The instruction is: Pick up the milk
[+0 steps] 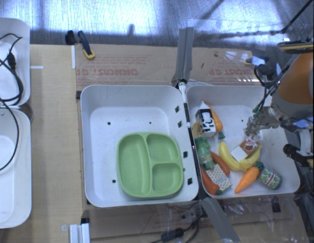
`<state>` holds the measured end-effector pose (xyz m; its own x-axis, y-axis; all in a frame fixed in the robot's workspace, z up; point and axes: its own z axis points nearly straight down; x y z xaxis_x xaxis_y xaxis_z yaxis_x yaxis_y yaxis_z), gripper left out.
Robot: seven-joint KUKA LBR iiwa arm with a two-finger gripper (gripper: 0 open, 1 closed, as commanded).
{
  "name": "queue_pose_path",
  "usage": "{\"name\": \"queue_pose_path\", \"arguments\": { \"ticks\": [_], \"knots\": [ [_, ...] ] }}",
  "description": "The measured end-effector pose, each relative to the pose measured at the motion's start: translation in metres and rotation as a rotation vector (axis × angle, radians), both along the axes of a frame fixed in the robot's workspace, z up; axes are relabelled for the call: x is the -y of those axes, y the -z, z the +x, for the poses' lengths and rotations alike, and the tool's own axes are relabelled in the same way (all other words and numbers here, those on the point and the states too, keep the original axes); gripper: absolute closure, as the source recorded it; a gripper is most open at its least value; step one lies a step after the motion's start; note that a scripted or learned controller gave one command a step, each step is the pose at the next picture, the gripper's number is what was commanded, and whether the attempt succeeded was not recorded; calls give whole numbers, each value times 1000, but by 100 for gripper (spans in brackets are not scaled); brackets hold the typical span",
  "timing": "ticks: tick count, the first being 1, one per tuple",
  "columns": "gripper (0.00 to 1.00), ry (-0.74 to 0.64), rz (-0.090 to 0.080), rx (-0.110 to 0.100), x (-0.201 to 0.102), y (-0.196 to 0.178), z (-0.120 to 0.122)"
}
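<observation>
Pincer [254, 128] above right bin [233, 101], milk [205, 122] inside.

On the table [50, 135] stand 2 white bins, the left bin [96, 115] and the right bin [233, 97]. The left one carries 1 green plate [149, 164] split into 3 compartments. The right one carries 1 milk carton [205, 122], 1 banana [233, 161], 2 carrots, one [246, 179] near the front and another [221, 163] beside the banana, 1 green bottle [204, 153], 1 small green can [269, 177], 1 checkered packet [218, 177] and 1 small white and red box [247, 149]; other pieces in the heap are too jumbled to count.
</observation>
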<state>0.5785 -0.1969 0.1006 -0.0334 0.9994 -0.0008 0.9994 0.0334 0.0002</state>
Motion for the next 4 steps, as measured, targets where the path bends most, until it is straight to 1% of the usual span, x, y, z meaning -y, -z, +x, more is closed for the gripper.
{"name": "queue_pose_path", "arguments": {
  "ticks": [1,2,3,4],
  "knots": [
    [0,0,0,0,0,0,0],
    [0,-58,-1,1,-35,8,-7],
    [0,-89,0,0,6,9,-7],
    [100,-86,-1,2,7,0,-7]
  ]
}}
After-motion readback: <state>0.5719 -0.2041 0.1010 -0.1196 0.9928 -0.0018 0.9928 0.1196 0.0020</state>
